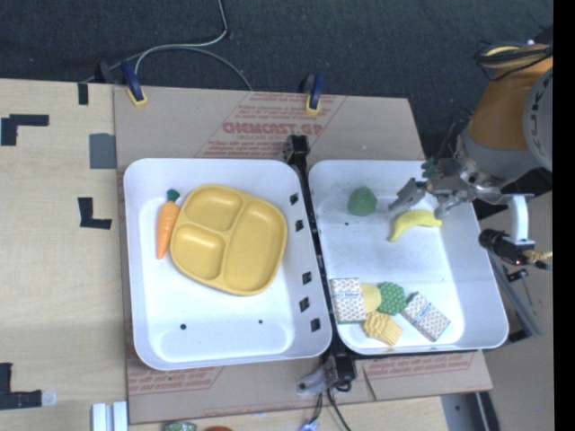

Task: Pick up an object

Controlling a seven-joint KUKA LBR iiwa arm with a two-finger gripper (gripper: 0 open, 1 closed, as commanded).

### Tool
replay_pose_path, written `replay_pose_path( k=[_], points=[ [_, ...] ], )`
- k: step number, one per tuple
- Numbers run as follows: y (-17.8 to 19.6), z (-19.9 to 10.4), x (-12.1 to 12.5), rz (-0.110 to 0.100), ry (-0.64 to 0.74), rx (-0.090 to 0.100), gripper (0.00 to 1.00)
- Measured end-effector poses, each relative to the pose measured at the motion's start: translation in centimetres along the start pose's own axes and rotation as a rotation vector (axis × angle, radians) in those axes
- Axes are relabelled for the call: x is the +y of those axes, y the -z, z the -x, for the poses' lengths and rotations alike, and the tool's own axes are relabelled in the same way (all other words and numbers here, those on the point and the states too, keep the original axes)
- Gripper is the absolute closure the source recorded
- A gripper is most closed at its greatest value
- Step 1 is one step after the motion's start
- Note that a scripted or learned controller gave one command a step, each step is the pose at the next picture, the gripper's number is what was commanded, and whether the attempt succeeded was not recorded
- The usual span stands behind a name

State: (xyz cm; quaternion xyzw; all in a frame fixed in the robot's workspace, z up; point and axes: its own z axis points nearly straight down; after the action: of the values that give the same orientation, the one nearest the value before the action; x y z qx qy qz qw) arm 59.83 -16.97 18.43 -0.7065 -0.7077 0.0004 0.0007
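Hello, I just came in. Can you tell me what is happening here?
A robot arm reaches in from the right, its gripper over the right bin, just above a toy banana. A green ball lies nearby. The left bin holds a yellow divided plate and a toy carrot.

Bulky grey arm (530, 128), rounded casing, broad orange band above wrist; slim metallic-grey two-finger gripper (422, 196) with dark joints.
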Motion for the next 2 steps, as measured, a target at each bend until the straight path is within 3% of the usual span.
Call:
replay_pose_path(
  k=[1,2],
  points=[
    [-9.7,1.1,2.2,0.005,0.0,-0.002,0.0],
    [-7.8,5.4,6.5,0.002,0.0,-0.002,0.0]
  ],
)
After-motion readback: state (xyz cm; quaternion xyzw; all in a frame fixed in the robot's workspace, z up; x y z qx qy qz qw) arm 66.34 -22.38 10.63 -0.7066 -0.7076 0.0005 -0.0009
